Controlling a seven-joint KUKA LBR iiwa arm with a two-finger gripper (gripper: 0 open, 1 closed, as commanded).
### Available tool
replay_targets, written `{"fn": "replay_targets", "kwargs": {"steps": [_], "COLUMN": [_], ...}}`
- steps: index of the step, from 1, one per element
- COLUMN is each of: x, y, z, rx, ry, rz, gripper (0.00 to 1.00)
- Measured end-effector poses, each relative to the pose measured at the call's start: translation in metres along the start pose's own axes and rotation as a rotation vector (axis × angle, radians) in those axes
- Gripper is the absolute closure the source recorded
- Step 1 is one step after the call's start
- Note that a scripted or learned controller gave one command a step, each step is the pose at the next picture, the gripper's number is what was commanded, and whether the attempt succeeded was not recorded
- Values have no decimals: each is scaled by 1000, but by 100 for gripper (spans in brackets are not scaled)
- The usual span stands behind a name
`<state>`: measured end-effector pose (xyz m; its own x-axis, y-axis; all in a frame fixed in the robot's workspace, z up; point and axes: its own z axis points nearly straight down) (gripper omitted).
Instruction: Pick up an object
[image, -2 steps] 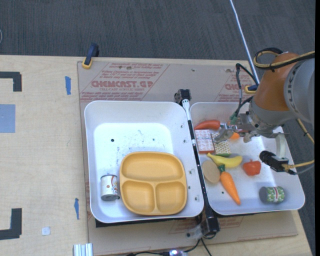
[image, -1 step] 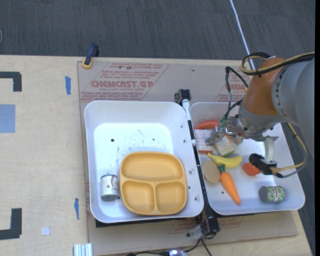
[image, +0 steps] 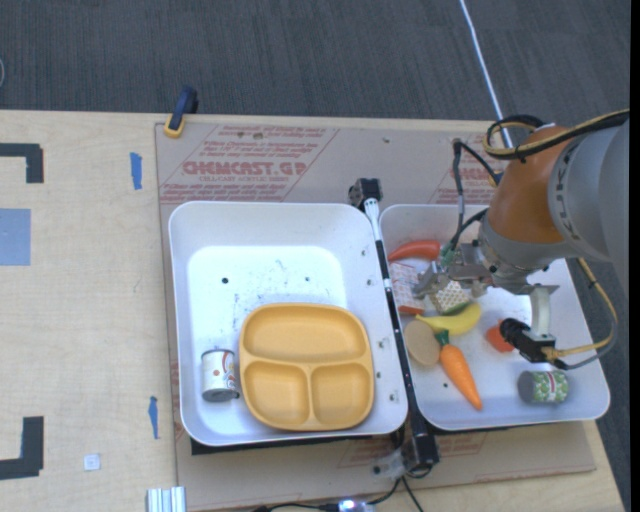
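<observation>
Camera view: gripper (image: 446, 285) above banana (image: 455, 320) in right bin (image: 590, 400); grip state unclear.

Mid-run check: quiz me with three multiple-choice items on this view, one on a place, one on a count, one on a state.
1. Where does the small can sit?
A. left bin, beside the yellow tray
B. right bin
C. on the tray

2. How many compartments has the yellow tray?
A. two
B. three
C. four

3. How does the carrot lie?
A. upright
B. flat on the right bin's floor
C. on the bench

Key: 1 A, it stands at the tray's left edge; 2 B, one wide, two smaller; 3 B, it lies below the banana, near the gripper.
</observation>
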<state>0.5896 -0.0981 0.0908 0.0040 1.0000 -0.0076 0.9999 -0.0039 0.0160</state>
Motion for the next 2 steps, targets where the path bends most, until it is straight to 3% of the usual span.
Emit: {"fn": "replay_targets", "kwargs": {"steps": [2], "x": [-2], "y": [-2], "z": [0], "rx": [0], "ry": [2], "rz": [-1], "gripper": [0]}}
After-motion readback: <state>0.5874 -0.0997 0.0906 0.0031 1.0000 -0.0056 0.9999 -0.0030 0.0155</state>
